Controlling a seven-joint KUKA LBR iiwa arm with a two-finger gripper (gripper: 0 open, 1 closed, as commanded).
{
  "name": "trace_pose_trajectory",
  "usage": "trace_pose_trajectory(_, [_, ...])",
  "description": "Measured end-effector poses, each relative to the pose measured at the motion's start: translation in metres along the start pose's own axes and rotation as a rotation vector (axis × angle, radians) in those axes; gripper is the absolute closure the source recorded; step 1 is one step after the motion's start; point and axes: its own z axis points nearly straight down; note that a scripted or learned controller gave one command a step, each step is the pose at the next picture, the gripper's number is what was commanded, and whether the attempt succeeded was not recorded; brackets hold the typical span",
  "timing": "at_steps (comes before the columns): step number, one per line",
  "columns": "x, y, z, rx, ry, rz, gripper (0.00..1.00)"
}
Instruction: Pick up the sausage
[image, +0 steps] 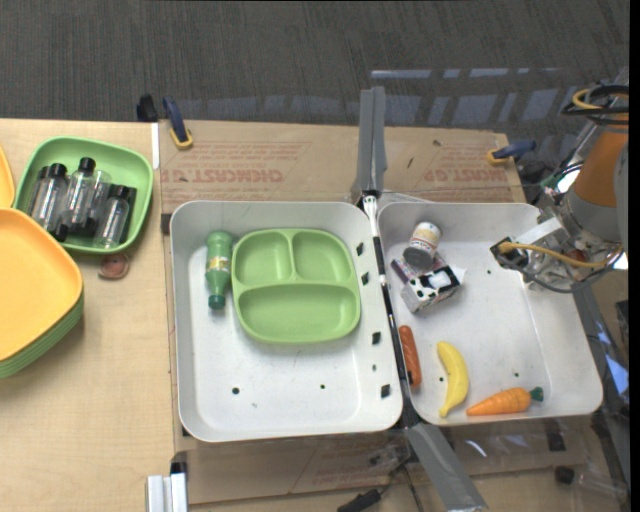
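Sausage (409, 357) lies lengthwise (near-far).

Both white bins (280, 410) look like smooth, slightly glossy plastic. The divided green tray (296, 285) in the left bin is matt plastic, as is the green bottle (217, 267) beside it. The sausage (409, 356), banana (454, 376) and carrot (500, 401) at the right bin's near side have a smooth, toy-plastic sheen. The bench (100, 420) looks like matt brown cardboard.
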Motion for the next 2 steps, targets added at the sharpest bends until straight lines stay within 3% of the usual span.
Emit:
trace_pose_trajectory(1, [0.0386, 0.0125, 0.0072, -0.002, 0.001, 0.113, 1.0])
trace_pose_trajectory(2, [0.0385, 0.0122, -0.0018, -0.002, -0.001, 0.109, 1.0])
